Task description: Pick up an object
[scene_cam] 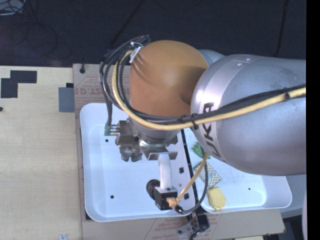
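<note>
My gripper (pixel 131 151) hangs over the left half of a white bin (pixel 97 194), under the orange wrist band and the big grey arm. The arm's bulk hides what lies directly beneath it. A yellow knobbly object (pixel 217 198) lies near the bin's front edge, to the right of the gripper. Beside it sits a pale patterned piece (pixel 213 174), and a small green object (pixel 198 150) peeks out from under the arm. Nothing can be seen held in the gripper.
The bin rests on a cardboard sheet (pixel 90 86) on the wooden bench (pixel 35 159). Grey and black patches (pixel 65 99) mark the bench at the upper left. Cables loop around the wrist. The bin's left floor shows bare white.
</note>
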You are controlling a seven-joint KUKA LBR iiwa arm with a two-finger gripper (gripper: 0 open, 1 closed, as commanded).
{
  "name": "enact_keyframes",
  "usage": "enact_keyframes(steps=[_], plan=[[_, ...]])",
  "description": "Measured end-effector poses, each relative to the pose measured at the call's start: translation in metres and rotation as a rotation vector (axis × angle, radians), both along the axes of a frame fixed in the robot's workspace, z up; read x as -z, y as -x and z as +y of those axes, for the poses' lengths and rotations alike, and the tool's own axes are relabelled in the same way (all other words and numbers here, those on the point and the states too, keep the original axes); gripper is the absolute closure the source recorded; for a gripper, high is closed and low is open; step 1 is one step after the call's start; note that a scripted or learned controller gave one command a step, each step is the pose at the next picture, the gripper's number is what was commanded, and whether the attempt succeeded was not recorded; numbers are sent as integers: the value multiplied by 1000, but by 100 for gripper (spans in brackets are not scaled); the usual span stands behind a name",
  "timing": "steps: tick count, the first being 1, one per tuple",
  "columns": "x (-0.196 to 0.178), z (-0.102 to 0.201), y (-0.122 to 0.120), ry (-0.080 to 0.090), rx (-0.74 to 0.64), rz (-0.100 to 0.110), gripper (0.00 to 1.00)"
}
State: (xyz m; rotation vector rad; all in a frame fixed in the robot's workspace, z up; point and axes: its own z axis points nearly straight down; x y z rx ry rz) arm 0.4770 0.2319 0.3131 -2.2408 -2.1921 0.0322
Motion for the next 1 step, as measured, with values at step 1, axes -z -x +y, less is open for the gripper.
enact_keyframes(steps=[1], plan=[[89,-83,3,-2,-13,-5,100]])
